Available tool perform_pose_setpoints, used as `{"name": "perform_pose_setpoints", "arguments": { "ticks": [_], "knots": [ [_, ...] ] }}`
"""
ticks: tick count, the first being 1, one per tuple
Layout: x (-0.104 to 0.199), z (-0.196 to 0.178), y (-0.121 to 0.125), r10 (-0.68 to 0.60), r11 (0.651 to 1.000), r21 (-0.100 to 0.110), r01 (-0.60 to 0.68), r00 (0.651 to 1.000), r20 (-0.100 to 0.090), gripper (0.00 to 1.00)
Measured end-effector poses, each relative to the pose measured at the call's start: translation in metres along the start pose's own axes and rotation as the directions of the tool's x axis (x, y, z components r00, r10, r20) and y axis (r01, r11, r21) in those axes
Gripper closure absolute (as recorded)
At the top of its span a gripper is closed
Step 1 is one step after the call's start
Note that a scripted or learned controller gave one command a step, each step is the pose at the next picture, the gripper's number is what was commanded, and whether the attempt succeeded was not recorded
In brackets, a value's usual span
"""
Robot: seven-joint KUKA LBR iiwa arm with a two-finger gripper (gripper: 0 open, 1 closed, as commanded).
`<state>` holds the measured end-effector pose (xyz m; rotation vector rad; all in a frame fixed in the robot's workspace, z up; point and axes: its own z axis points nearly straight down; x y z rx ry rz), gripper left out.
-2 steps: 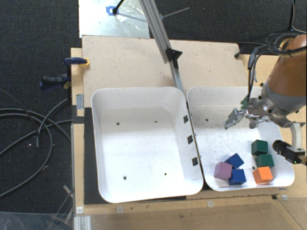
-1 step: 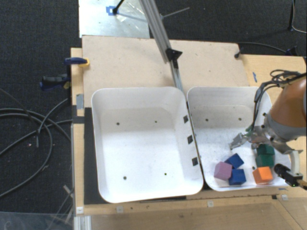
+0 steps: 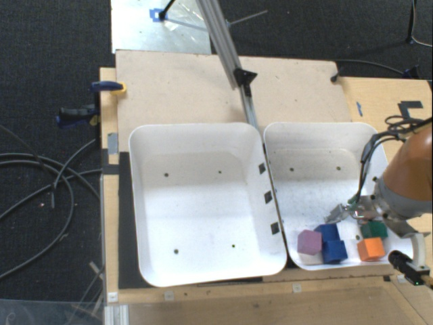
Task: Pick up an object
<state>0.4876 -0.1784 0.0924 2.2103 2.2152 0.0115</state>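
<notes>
The grey arm with the orange band reaches in from three o'clock and hangs over the right shallow white plastic bin; its metal two-finger gripper points toward nine o'clock, low over the bin floor; whether it is open or closed cannot be told from this slant, and nothing is seen between its tips.

The objects cluster at the bin's five o'clock corner; a matte purple block with softened edges lies at the near wall; touching it at three o'clock are two blue cubes, sharp-edged and saturated, one just behind the other; an orange cube sits near them at three o'clock; a dark green block lies just beyond the orange one at twelve o'clock, partly covered by the wrist. The gripper tips hover just at twelve o'clock of the blue cubes.

The bin floor is speckled and dull, with small dark holes; the left shallow white plastic bin shares the same rounded corners and smooth walls. A slanted aluminium rail crosses from twelve o'clock down to the seam between the bins; the bench top is pale fibreboard; a blue-handled clamp grips its edge at ten o'clock; black cables loop over dark carpet at nine o'clock.
</notes>
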Motion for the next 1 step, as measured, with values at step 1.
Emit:
{"name": "perform_pose_setpoints", "arguments": {
  "ticks": [1],
  "knots": [
    [0.0176, -0.1403, 0.0698, -0.007, 1.0, 0.002, 0.007, 1.0, 0.0, 0.0]
  ]
}}
